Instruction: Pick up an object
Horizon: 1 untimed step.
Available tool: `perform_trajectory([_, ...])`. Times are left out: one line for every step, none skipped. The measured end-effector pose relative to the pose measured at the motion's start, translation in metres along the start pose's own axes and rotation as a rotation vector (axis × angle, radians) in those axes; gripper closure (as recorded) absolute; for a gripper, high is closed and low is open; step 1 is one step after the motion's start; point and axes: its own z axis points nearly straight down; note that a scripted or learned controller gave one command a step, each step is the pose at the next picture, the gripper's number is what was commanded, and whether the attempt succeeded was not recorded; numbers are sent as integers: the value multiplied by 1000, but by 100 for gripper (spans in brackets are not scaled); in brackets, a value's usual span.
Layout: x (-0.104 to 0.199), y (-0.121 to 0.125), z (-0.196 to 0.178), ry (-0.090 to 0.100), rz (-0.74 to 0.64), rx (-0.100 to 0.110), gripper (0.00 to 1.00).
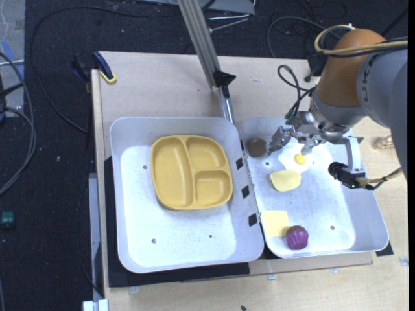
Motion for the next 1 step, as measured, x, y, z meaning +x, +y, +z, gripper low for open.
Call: perform_trajectory([-2,4,44,0,0,-2,0])
